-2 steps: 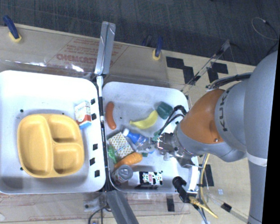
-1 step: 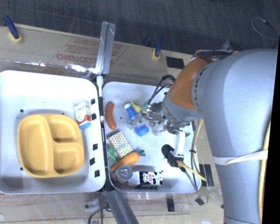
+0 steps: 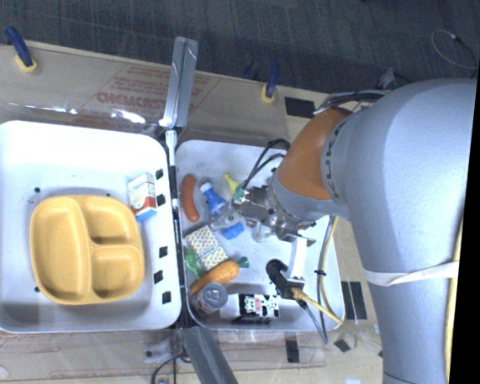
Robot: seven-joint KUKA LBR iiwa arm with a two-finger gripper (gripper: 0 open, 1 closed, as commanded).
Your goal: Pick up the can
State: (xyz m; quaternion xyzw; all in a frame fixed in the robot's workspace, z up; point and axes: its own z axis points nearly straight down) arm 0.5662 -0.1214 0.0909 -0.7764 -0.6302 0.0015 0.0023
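**Q:** Where is the can (image 3: 211,296), and why is it awkward?

**A:** It lies at the near end of the right bin (image 3: 328,298), close to the divider between the two bins. I see its round silver end facing up toward the camera. A toy carrot (image 3: 218,275) rests just above it, seemingly touching its rim. A small black-and-white item (image 3: 258,306) sits just beside it on the right. Crowded corner, so there is little room on either side for my approach.

**Q:** And your end effector (image 3: 259,216)?

**A:** It hangs over the middle of the right bin, above the clutter: a blue bottle-like item (image 3: 215,200), a red sausage-shaped toy (image 3: 190,197), and a checked yellow-green packet (image 3: 204,243). It is apart from the can. Whether it is apart or together, I cannot tell; my wrist and cabling hide that part.

**Q:** Anything held?

**A:** Nothing visibly. I judge the pick not yet begun.

**Q:** Left bin (image 3: 2,206)?

**A:** A yellow divided tray (image 3: 87,248) fills most of it, and a small red-and-white carton (image 3: 143,193) leans by the divider. Neither bears on the task.

**Q:** Next move, as a judgement?

**A:** I would travel toward the near corner and descend on the can from above. Risk: nudging the carrot, or the bin wall blocking one side.
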